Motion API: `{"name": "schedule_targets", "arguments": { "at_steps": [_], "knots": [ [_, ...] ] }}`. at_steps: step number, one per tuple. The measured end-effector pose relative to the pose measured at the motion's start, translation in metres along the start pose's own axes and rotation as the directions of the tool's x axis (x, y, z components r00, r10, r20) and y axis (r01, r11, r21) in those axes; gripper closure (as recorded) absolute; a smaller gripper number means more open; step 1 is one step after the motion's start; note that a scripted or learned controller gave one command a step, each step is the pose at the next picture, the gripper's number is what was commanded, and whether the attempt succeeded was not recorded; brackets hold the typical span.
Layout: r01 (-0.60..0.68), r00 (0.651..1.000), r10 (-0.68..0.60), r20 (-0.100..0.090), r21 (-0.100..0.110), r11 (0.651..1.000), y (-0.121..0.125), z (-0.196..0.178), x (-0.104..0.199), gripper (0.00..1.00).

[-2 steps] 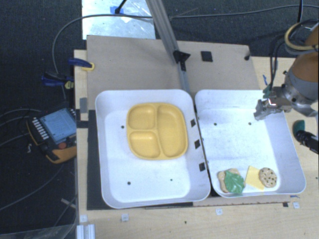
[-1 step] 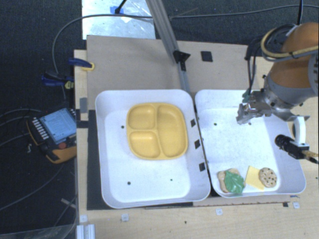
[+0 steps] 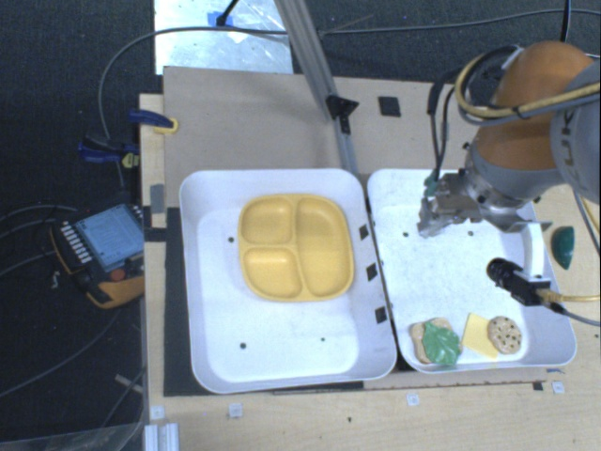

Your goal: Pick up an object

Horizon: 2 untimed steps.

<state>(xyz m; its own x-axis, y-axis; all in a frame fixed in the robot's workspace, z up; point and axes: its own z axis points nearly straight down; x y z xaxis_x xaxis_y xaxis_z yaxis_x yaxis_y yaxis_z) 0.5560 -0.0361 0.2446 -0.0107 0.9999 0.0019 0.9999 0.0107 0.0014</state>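
Hand (image 3: 438, 216) hovers over bare floor of right bin (image 3: 394, 252), grip state can't tell. Pickables sit at that bin's near edge: green toy (image 3: 439, 342), cheese (image 3: 480, 335), cookie (image 3: 505, 334). Probably staged high for descent.

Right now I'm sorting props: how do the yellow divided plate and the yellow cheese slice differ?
The plate is large, rounded and split into compartments; the cheese slice is small, flat and angular. The plate lies alone in the left bin; the cheese slice sits among toy food in the right bin. Both are yellow.
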Motion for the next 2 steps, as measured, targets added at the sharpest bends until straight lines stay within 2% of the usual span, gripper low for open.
{"name": "schedule_targets", "arguments": {
  "at_steps": [1, 2],
  "knots": [
    [0.0, 1.0, 0.0, 0.0, 0.001, 1.0, -0.011, -0.003, 0.058, 1.0],
    [-0.001, 1.0, 0.001, 0.0, 0.001, 1.0, -0.008, 0.006, 0.105, 1.0]
  ]
}}
